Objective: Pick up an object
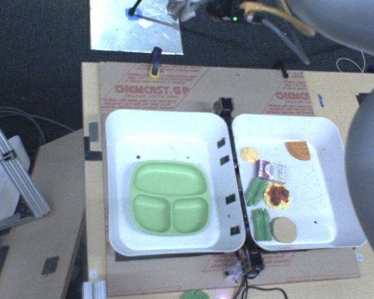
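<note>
Surface (193,86): brown board with red lettering, carrying two shallow white bins side by side, so both sit within one reach.
Left bin (121,129): holds a green divided tray (171,197), lying flat in the middle with its three compartments up and nothing in them; probably a sorting target, not an easy pick.
Clips (225,161): small dark pieces along the seam where the bins meet, apparently holding the two rims together.
Right bin (324,136): holds all the small pickable things, clustered toward its left wall.
Yellow piece (249,154): near the seam, just apart from the rest.
Pink packet (271,170): flat, beside the yellow piece.
Green beans (256,190): a bunch just below the packet, with a second green bunch (261,223) at the front.
Red and yellow food (278,195): touching the beans' right side.
Tan disc (284,230): at the front, beside the lower greens.
Orange wedge (297,149): stands apart at the back, so judged the easiest to grasp cleanly.
Arm (368,179): a blurred grey mass at the right edge, over the right bin's side.
Gripper: whether it is wide or narrow cannot be told.
</note>
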Motion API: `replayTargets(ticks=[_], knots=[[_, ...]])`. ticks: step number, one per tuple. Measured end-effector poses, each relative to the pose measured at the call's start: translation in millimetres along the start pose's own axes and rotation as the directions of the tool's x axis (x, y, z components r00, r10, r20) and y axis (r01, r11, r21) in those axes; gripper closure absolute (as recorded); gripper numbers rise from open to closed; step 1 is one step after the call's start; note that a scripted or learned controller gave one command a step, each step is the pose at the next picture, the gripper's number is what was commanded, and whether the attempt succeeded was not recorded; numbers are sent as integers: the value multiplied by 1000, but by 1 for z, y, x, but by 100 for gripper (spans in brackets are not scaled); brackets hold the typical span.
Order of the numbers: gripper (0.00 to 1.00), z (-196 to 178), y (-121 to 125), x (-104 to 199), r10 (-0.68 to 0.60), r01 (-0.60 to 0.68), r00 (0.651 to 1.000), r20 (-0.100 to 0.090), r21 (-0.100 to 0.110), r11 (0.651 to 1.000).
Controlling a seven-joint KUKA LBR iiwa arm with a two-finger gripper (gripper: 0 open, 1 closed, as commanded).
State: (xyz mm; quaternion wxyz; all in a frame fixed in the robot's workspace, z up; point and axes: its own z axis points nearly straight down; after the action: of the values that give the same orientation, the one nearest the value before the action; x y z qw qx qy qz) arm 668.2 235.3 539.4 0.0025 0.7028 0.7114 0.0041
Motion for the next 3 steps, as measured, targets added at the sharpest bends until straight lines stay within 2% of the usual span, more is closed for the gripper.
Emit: replayTargets(ticks=[3], knots=[[100,-34,0,0,-8,8,1000,1,-7,1000]])
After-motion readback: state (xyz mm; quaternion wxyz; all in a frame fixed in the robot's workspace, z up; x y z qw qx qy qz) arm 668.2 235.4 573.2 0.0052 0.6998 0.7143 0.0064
